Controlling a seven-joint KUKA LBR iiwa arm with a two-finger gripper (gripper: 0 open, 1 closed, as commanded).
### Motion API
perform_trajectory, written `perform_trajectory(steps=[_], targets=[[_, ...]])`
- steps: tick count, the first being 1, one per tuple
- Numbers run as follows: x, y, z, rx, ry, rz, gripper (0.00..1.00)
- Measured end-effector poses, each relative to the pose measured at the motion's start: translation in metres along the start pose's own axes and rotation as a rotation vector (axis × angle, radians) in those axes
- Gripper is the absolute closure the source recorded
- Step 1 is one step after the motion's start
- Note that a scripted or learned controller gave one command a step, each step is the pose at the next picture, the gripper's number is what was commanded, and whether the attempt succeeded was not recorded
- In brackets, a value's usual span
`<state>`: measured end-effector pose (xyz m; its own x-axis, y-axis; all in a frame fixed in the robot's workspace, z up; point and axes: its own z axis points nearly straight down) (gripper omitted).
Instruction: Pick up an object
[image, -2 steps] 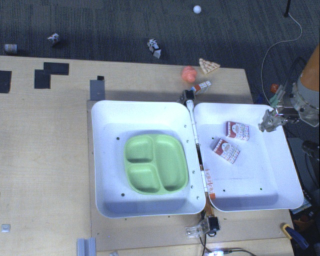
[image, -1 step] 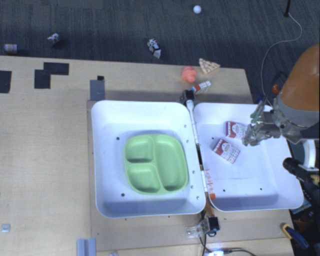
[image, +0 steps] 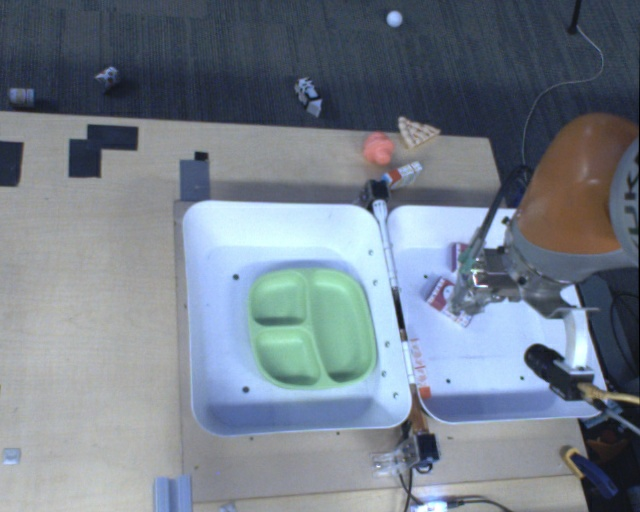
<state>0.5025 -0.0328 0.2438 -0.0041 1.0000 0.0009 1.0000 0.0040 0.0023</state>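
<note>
My gripper (image: 470, 296) hangs low over the right bin (image: 500, 385), near its middle left. A small red-and-white packet (image: 440, 295) lies just left of the fingertips, and part of it sits under the gripper. Another reddish piece (image: 459, 253) shows right behind the gripper, near the yellow cable. The metal parts of the gripper blur together, so the finger gap is unclear. A green divided tray (image: 312, 327) with three compartments rests in the left bin (image: 220, 250).
On the bench behind the bins lie an orange ball (image: 378, 148), a pizza-slice toy (image: 418, 131) and a small red-and-white tube (image: 403, 175). The arm's orange and grey body (image: 585, 200) overhangs the right bin's far right side.
</note>
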Motion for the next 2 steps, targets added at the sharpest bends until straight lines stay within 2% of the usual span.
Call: perform_trajectory(steps=[1, 2], targets=[[0.045, 0.078, 0.025, 0.0, 0.0, 0.0, 1.0], [0.081, 0.144, 0.042, 0.0, 0.001, -0.001, 1.0]])
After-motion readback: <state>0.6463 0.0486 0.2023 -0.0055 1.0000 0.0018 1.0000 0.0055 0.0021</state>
